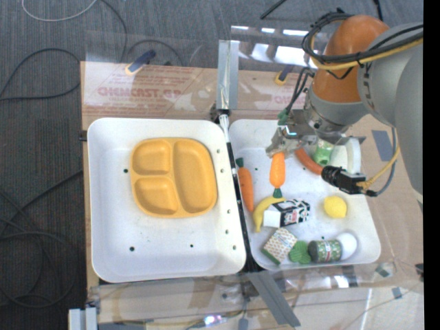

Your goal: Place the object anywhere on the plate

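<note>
The orange three-compartment plate (172, 176) lies in the left white bin (110, 246) with nothing on it. My gripper (287, 140) hangs over the back of the right bin (364, 246), below the orange wrist band. An orange toy carrot with a green stem end (277, 170) lies directly beneath and in front of the gripper, its upper tip at the gripper's lower edge. I cannot tell whether the gripper touches the carrot.
The right bin also holds a second carrot (245, 188) along its left wall, a banana (260, 213), a milk carton (290, 214), a lemon (335, 207), a green-labelled bottle (330, 249), a patterned box (278, 243) and a third carrot (309, 161) under the wrist.
</note>
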Robot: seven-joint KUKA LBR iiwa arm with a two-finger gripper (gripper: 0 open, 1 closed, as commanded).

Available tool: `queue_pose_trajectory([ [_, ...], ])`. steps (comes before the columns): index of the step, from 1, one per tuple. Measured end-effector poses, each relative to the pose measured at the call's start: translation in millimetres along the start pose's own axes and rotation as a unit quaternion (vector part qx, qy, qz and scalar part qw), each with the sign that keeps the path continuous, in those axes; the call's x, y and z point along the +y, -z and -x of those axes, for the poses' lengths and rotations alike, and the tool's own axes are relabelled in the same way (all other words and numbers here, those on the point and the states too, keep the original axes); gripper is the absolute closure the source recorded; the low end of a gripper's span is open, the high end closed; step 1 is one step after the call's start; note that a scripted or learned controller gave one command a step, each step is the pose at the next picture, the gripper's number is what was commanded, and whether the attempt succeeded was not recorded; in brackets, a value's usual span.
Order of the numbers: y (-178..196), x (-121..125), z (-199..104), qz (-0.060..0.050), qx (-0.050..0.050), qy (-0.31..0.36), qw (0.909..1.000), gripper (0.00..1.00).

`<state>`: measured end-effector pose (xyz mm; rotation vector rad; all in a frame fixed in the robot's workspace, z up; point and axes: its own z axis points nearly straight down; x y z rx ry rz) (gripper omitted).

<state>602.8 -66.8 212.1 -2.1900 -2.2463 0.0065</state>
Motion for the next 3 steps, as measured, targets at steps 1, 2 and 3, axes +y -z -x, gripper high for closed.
queue_pose_trajectory([
  [1,5.8,0.5,-1.4,-0.003,0.0,0.002,1.0,1.0],
  [2,-6.8,23.8,-86.1,0.0,-0.001,-0.014,0.9999,1.0],
  [3,-6.5,23.9,-85.8,0.0,-0.001,-0.014,0.9999,0.0],
])
